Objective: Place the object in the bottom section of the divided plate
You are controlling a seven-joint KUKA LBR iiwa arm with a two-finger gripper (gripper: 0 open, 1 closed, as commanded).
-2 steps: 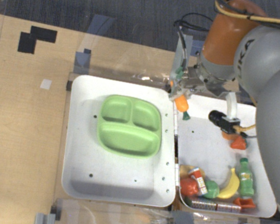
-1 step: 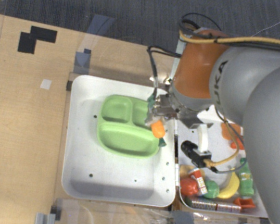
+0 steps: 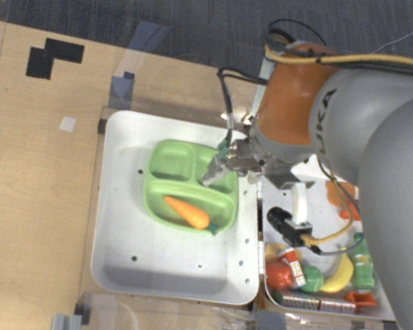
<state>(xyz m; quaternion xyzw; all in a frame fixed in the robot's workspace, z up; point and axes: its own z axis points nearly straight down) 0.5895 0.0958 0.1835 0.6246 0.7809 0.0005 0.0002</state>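
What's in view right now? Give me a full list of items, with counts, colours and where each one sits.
divided plate: 1, green, in the left bin, upper middle
carrot: 1, orange with a green tip, lying in the plate's bottom section
left bin: 1, white, centre of the bench
right bin: 1, white, beside the left bin, partly under the arm
banana: 1, yellow, right bin
tomato-like piece: 1, red, right bin
other toy items: several, green, red and orange, right bin, too crowded to count
black marks: 1 group, bench top left
arm: 1, grey with orange band, from the right
gripper: 1, over the plate's upper right edge
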